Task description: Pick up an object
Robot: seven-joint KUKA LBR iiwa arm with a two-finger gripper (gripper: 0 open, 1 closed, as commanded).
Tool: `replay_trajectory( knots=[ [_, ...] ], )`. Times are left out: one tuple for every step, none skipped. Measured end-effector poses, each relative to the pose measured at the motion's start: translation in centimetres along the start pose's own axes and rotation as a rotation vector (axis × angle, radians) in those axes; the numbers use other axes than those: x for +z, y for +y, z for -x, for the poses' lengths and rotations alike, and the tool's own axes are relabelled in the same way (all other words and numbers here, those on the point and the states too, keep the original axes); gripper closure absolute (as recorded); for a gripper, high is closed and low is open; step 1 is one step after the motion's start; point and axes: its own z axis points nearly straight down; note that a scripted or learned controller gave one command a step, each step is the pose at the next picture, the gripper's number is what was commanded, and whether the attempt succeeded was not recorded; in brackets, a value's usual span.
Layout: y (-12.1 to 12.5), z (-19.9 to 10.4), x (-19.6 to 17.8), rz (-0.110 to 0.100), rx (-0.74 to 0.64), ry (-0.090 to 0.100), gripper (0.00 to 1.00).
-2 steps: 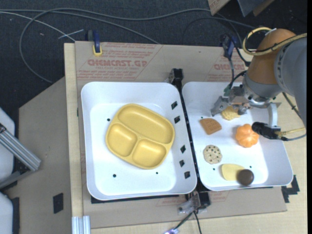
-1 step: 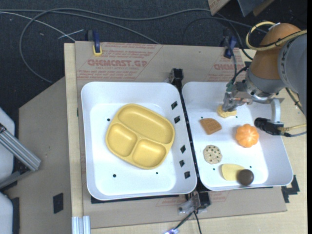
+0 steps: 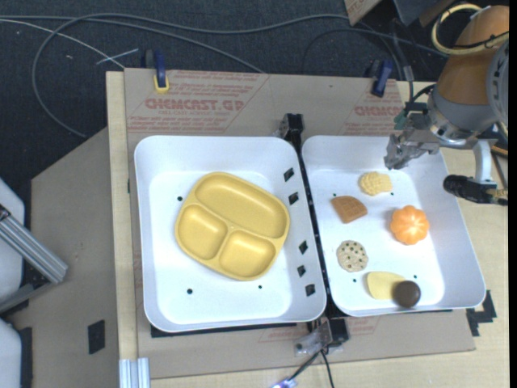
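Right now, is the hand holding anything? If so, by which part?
Nothing is held. The hand hovers just above and right of the pale round cracker, which lies in the right bin.

Dark carpet strewn with grey cables surrounds the bench.

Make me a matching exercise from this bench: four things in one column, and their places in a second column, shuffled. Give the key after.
Things:
1. yellow divided plate
2. orange fruit
3. chocolate-chip cookie
4. gripper

Places:
A. right bin, right of the tan toast-like piece
B. above the far part of the right bin, near the pale round cracker
C. middle of the left bin
D. right bin, just up-left of the yellow piece with a dark brown ball on its end

Pairs: 1-C, 2-A, 3-D, 4-B
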Motion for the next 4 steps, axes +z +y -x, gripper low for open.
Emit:
replay_trajectory(
  knots=[
    [0.9,-0.1,-4.7,-0.001,-0.001,0.001,1.00],
    [1.1,-0.1,-10.3,0.000,-0.001,0.000,1.00],
    [-1.0,-5.9,-9.0,-0.012,-0.004,0.005,1.00],
    [-2.0,-10.8,-7.6,-0.012,-0.004,0.004,1.00]
  ],
)
